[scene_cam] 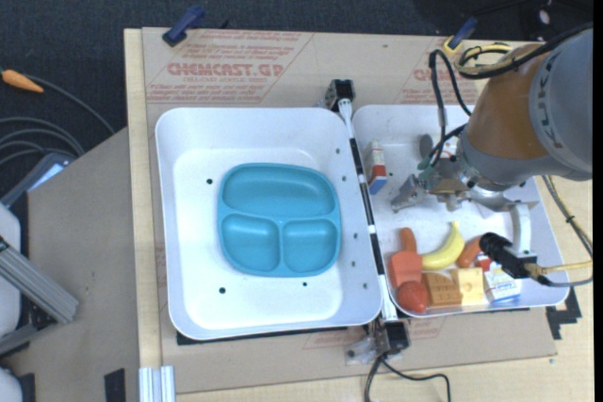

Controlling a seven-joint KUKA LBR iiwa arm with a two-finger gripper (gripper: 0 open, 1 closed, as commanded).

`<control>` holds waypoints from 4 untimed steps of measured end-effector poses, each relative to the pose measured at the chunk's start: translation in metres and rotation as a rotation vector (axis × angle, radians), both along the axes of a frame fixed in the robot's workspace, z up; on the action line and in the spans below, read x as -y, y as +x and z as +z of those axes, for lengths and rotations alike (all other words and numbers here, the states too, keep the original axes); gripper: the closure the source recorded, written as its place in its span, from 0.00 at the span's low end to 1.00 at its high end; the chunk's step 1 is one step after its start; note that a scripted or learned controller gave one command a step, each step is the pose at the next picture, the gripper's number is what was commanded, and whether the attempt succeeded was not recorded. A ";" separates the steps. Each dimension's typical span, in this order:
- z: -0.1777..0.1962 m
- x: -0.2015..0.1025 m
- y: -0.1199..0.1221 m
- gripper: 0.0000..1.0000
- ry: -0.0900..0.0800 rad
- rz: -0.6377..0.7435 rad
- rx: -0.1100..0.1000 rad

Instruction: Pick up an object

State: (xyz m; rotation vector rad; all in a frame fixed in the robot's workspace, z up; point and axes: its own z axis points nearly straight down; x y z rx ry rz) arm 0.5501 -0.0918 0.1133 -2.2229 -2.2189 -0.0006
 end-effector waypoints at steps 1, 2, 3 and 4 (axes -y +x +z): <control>-0.029 0.001 0.068 0.00 -0.001 0.003 0.000; -0.019 0.000 0.068 1.00 -0.002 0.004 0.001; -0.019 0.000 0.068 0.00 -0.002 0.003 0.001; -0.009 0.000 0.069 1.00 -0.003 0.004 0.002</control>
